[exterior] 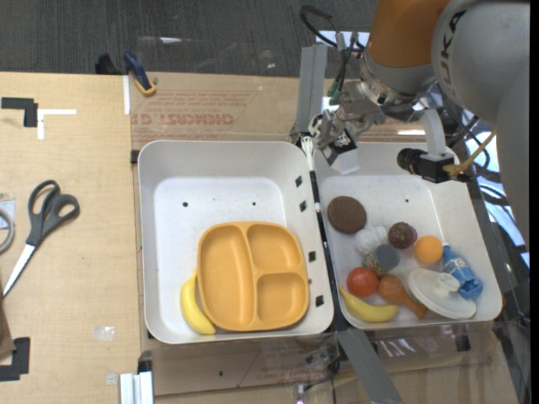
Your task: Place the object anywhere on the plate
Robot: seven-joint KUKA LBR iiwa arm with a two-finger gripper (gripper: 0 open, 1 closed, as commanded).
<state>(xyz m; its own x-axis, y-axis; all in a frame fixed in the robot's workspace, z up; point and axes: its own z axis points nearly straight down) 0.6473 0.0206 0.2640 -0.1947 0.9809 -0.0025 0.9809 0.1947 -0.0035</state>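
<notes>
An orange-yellow divided plate [253, 276] lies in the left bin [168, 183], toward its front. A yellow banana [190, 308] pokes out from under the plate's left edge. The right bin [478, 225] holds several objects: a brown round piece [346, 214], a dark maroon ball [402, 235], an orange [429, 249], a red tomato [363, 281], a carrot [402, 295], a second banana [369, 310], a blue and white bottle [460, 274] and a white lid [441, 298]. My gripper [333, 138] hangs over the right bin's back left corner, above and apart from these objects.
The wall between the two bins [317, 225] runs just below the gripper. Scissors [38, 217] lie on the wooden bench at the left. A blue clamp [139, 74] sits at the back. Cables and a black fitting [421, 162] crowd the right bin's back edge.
</notes>
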